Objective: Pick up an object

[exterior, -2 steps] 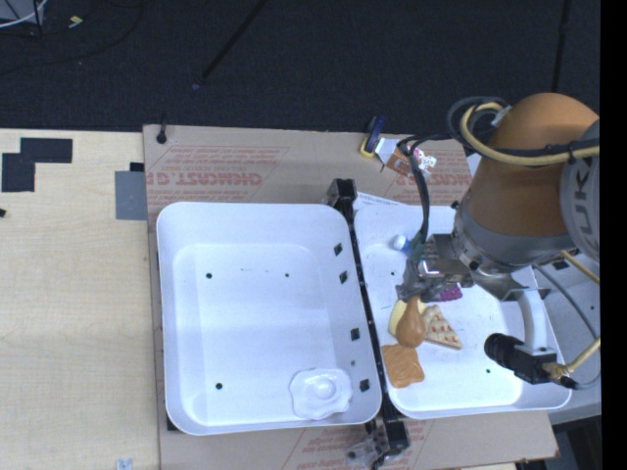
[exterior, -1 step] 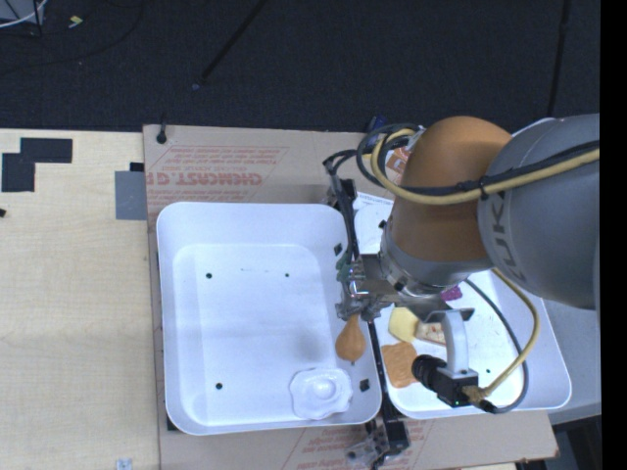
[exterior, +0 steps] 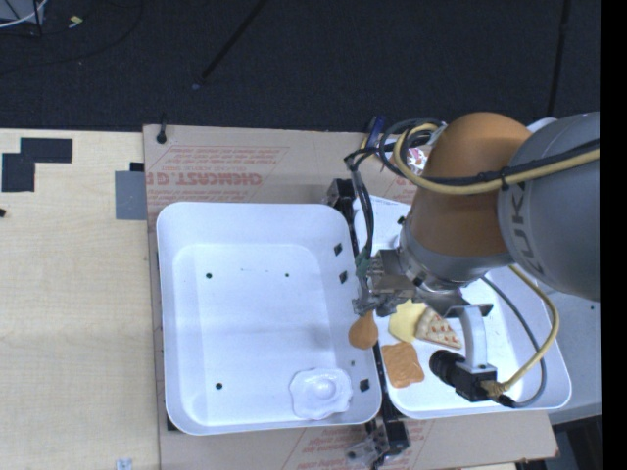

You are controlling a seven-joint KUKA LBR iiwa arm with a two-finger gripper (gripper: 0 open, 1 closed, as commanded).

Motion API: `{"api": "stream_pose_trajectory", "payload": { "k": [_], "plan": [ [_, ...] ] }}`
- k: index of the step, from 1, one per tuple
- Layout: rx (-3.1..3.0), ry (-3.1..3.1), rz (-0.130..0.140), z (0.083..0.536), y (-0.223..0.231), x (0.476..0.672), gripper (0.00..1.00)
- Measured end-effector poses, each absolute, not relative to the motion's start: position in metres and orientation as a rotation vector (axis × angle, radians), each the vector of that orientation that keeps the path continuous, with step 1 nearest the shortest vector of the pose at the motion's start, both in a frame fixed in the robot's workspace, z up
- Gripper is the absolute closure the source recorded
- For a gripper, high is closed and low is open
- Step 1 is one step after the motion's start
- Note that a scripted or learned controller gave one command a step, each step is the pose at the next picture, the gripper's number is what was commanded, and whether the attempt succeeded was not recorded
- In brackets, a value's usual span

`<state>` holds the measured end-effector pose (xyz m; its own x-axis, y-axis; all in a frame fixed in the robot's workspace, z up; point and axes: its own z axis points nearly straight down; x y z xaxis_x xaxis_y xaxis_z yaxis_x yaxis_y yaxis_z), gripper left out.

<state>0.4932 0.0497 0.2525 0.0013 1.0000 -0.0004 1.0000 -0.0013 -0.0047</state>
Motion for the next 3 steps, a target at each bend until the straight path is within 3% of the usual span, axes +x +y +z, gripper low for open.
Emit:
{"api": "stream_pose_trajectory", "payload": {
  "k": [1,2,3],
  "plan": [
    [-2.214,-2.226,-0.001,0.288,0.094,0.475,1.0],
    [-2.222,-2.221,0.001,0.333,0.07,0.476,1.0],
    [-2.211,-2.221,0.015,0.233,0.129,0.477,1.0]
  ]
}}
